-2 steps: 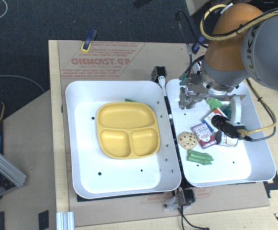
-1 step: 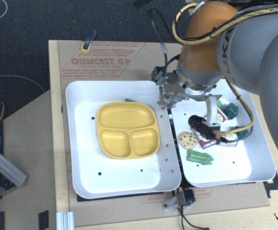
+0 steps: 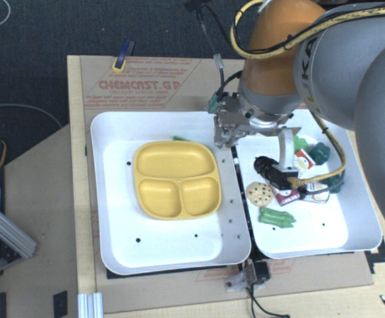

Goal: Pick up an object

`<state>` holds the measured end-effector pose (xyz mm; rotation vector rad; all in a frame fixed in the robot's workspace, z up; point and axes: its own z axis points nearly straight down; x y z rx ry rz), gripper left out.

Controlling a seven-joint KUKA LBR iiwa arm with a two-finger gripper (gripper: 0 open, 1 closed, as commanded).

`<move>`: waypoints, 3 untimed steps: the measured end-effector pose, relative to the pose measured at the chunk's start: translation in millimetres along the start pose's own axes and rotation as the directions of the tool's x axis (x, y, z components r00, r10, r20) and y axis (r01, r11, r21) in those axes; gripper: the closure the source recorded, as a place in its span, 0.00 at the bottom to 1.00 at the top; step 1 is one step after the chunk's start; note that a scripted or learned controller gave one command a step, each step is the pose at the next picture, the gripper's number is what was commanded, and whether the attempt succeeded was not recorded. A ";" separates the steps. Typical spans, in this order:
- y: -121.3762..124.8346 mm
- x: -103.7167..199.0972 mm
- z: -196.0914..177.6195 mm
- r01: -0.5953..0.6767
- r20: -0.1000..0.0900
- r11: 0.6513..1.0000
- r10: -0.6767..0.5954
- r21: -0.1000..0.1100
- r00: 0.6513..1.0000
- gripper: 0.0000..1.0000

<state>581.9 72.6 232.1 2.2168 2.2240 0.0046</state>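
Two white bins sit on the desk. The left bin (image 3: 112,197) holds one yellow divided tray (image 3: 176,179), with bare floor around it. The gripper (image 3: 226,138) hangs over the shared edge; jaws' state unclear.

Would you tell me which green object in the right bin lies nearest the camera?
The green piece just below the round cookie; the teal one sits farther back.

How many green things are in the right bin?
3, maybe more hidden under the arm: a green piece near the front, a dark teal item at the back, and a light green bit beside it.
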 end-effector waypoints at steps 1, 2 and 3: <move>-7.7 -7.5 16.9 -0.004 0.001 1.000 0.004 0.007 1.000 1.00; -12.6 -9.5 5.3 -0.004 0.000 1.000 0.004 0.002 1.000 1.00; 5.4 -12.0 1.9 -0.002 0.001 1.000 0.002 0.000 1.000 1.00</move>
